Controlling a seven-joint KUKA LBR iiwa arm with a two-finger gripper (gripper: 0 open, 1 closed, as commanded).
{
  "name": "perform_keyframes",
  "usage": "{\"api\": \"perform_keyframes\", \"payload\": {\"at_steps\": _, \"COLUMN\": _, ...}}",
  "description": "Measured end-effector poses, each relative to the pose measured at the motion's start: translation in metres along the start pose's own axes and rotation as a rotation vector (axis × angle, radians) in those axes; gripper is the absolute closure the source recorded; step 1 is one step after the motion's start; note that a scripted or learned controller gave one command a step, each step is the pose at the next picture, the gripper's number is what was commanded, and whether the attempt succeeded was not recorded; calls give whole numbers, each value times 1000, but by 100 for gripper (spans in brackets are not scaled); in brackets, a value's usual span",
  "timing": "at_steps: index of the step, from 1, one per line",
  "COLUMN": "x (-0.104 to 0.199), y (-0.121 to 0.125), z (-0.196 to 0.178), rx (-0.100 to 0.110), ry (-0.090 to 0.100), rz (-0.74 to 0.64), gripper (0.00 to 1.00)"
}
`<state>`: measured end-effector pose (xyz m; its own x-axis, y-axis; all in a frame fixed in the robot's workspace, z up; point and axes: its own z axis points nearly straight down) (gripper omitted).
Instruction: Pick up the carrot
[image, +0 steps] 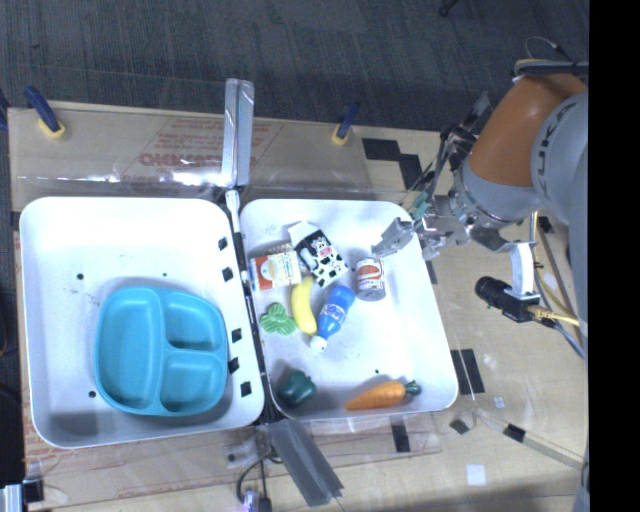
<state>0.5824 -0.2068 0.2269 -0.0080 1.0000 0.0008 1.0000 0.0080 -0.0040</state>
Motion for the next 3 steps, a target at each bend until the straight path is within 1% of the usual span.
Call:
{"api": "perform_keyframes", "payload": {"at_steps": 1, "x": -3, "y": -54, "z": 71, "rx": 1, "ry": 0, "rz": -55, "gripper": 0}}
{"api": "perform_keyframes", "payload": {"at_steps": 2, "x": -3, "y": -106, "z": 105, "rx": -1, "ry": 1, "rz": -330, "gripper": 0}}
{"api": "perform_keyframes", "payload": {"at_steps": 3, "x": 4, "y": -105, "z": 135, "rx": -2, "ry": 0, "rz": -701, "gripper": 0}}
